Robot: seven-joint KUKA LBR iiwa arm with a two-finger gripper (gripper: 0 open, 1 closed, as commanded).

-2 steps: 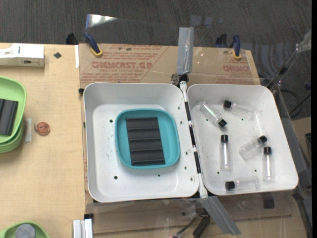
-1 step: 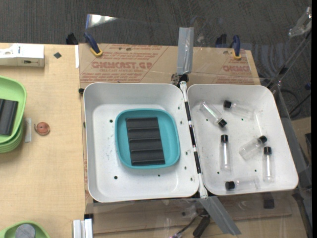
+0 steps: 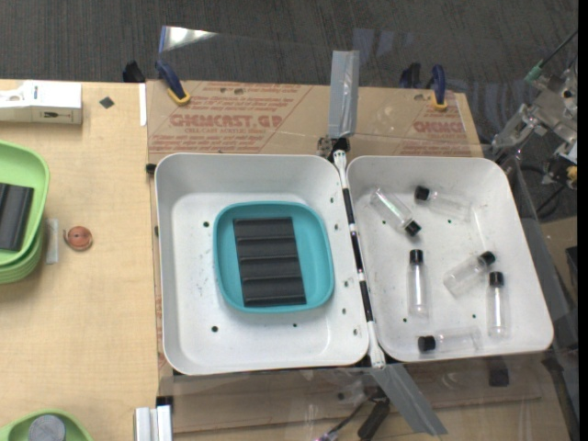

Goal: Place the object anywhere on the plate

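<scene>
Two shallow white bins sat side by side on the bench, touching along their inner edges. The left bin [image 3: 179, 320] held a teal plate [image 3: 225, 265] with rounded corners, lying roughly at the bin's middle, and on the plate rested a dark ribbed insert [image 3: 268, 261] made of four black bars stacked front to back. The right bin [image 3: 524, 237] held six small clear vials with black caps, scattered and all lying flat, none of them on the plate. One vial [image 3: 395, 211] lay slanted near the bin's upper left, and a second [image 3: 439, 200] lay just beside it toward the back wall. A third [image 3: 417, 283] lay lengthwise near the bin's middle, cap toward the back. A fourth [image 3: 467, 275] lay slanted to its right, and a fifth [image 3: 496, 303] lay lengthwise close by on the right side. The sixth [image 3: 450, 343] lay crosswise along the front wall with its cap to the left. At the upper right edge of the view a piece of grey metal hardware [image 3: 549, 108] stood well clear of both bins; whether it was the gripper, and how it was set, could not be told. A pale green tray [image 3: 28, 168] sat at the far left of the bench, holding a dark block [image 3: 13, 217].
</scene>
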